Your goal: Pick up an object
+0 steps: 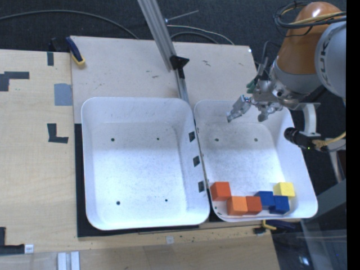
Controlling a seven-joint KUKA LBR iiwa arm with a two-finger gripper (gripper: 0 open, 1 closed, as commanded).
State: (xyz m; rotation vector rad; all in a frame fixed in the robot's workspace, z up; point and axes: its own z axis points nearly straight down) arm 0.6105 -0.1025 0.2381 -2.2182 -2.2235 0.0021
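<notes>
So you're at the very start of the pick here, nothing grabbed yet. The gripper (249,111) hangs over the far end of the right bin (292,151), fingers spread apart with nothing between them. All your candidates are bunched at the opposite, near end of that bin: an orange block (220,190), a second orange block (244,205) just beside it, a blue block (273,202) touching that one, and a yellow block (284,189) sitting right against the blue one, maybe partly on top, hard to say from this angle. The left bin (93,151) isn't in play.

My guess for the next move: bring the arm toward the near end and drop on the first orange block, since it's got the most free space around it. The others are packed tight against the bin wall, so the fingers could jam on a neighbour.

As for writing, there's partial lettering on the grey arm housing at the right edge, but it's cut off and I can't read it. No labels on the blocks.
</notes>
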